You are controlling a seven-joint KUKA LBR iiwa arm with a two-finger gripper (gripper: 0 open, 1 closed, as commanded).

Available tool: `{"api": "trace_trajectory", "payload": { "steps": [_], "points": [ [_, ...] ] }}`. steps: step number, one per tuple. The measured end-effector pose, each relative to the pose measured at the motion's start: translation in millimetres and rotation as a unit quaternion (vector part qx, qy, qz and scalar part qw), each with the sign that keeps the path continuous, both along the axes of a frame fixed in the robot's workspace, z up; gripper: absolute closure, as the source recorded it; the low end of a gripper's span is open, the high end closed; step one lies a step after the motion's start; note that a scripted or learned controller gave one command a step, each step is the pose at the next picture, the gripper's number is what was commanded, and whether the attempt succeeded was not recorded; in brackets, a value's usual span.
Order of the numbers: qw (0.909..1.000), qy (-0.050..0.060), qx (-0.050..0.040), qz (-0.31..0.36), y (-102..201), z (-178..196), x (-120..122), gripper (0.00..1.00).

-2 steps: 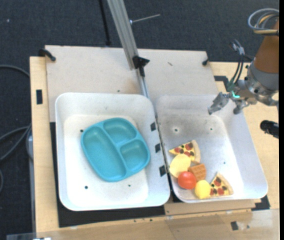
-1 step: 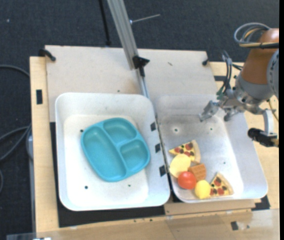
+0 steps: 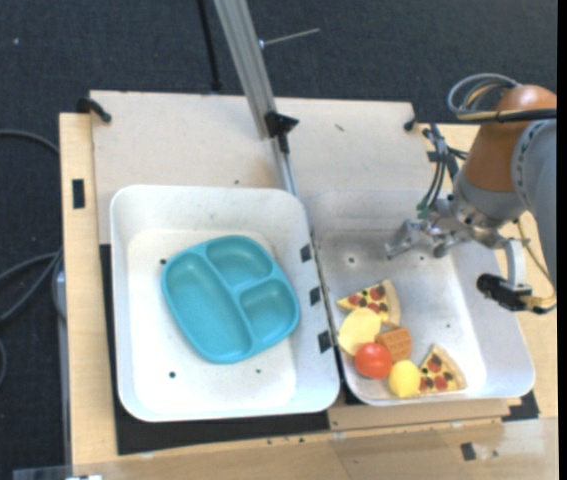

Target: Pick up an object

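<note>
The right bin [image 3: 483, 343] holds a cluster of toy food near its front left. There is a pizza slice [image 3: 371, 298], a pale yellow piece [image 3: 360, 328], a red tomato [image 3: 372, 359], a small brown block [image 3: 396, 342], a yellow lemon [image 3: 404, 378] and a second pizza slice [image 3: 442, 370]. My gripper [image 3: 418, 243] hangs over the back part of that bin, well behind the food. It is open with nothing between its fingers.
A teal divided plate [image 3: 230, 296] lies in the left bin [image 3: 143, 228]. A slanted metal post [image 3: 253, 68] rises from the bench behind the bins. Cables and a black clip [image 3: 508, 290] hang off the arm at the right.
</note>
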State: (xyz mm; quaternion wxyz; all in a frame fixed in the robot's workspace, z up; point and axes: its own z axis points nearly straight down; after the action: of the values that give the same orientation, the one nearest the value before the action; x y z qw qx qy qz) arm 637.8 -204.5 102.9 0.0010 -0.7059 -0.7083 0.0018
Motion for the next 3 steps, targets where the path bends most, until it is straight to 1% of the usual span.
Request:
{"api": "trace_trajectory", "payload": {
  "steps": [1, 2, 3],
  "points": [
    [1.0000, -0.004, -0.0022, 0.001, -1, 16, 2, 1.00],
    [1.0000, -0.006, -0.0006, 0.000, 1, 67, 13, 1.00],
    [1.0000, -0.005, -0.0008, 0.001, 0, 113, 10, 1.00]
  ]
}}
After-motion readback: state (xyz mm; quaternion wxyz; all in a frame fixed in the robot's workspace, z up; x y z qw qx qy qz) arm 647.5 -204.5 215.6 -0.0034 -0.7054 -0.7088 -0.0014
